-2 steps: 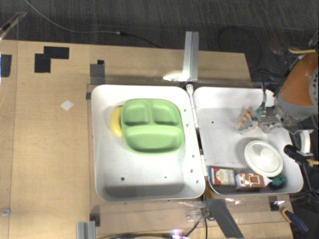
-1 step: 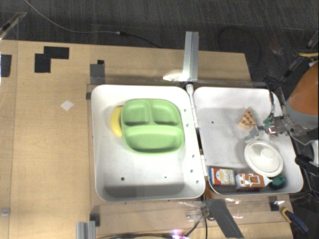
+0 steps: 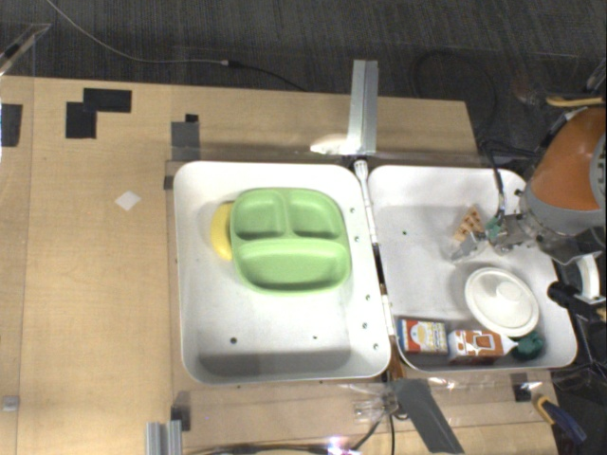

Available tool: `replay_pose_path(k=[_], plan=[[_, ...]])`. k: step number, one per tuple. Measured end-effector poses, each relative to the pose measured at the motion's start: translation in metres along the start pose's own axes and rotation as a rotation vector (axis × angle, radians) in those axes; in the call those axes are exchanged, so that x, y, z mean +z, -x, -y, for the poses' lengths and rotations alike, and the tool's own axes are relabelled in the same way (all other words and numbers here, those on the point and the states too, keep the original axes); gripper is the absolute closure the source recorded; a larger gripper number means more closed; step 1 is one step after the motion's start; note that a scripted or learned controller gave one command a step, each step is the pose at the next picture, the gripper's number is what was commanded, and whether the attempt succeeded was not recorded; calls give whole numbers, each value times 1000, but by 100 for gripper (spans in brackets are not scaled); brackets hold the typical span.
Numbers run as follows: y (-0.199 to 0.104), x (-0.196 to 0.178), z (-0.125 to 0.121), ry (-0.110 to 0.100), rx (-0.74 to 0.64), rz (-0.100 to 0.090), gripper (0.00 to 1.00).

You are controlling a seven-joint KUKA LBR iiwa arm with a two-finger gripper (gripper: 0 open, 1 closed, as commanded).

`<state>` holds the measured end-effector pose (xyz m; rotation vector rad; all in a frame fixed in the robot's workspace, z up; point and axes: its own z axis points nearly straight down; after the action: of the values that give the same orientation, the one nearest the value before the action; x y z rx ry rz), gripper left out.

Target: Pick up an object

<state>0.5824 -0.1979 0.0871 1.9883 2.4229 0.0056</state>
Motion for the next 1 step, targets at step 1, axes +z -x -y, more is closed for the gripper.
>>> replay_pose_path(k=[1], plan=[[18, 0, -55, 1, -76, 0, 0]])
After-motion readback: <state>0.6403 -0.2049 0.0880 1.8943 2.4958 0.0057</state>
